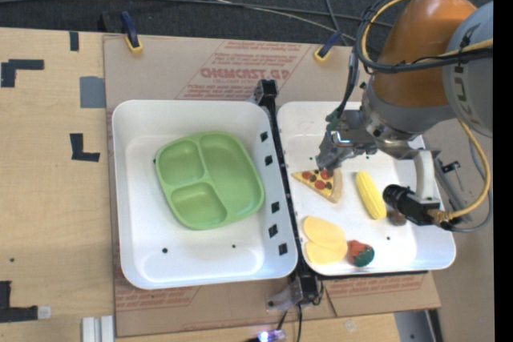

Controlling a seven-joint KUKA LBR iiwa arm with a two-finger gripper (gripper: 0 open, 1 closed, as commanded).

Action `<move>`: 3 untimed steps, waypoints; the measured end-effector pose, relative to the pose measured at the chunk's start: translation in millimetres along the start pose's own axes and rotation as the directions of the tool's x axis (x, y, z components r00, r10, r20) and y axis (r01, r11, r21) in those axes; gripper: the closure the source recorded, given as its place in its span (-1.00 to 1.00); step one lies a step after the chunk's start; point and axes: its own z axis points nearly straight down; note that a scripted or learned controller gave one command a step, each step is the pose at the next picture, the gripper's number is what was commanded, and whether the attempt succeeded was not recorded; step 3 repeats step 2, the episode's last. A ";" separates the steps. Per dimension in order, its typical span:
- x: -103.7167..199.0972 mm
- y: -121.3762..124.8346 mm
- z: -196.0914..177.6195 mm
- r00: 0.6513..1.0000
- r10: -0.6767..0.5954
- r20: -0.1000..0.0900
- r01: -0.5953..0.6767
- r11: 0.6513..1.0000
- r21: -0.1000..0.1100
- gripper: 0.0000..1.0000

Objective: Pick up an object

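My gripper [327, 162] hangs low in the right bin [304, 120], its tip right at the upper edge of a toy pizza slice [321, 185]. The slice lies flat on the bin floor near the left wall. A yellow corn cob [369, 195] lies just right of the slice. Toward the front of the bin are two pale yellow round slices [323, 241] and a small red and green toy [360, 253]. I see nothing lifted off the bin floor.
The left bin [132, 124] holds a green divided plate [210, 180]. A black divider [274, 172] runs between the bins. The arm's bulky orange and grey body [421, 52] overhangs the right bin's back right, with a black fitting [403, 202] near the corn.
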 end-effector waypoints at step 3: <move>105.6 3.3 41.8 1.000 0.001 0.001 -0.001 1.000 0.005 1.00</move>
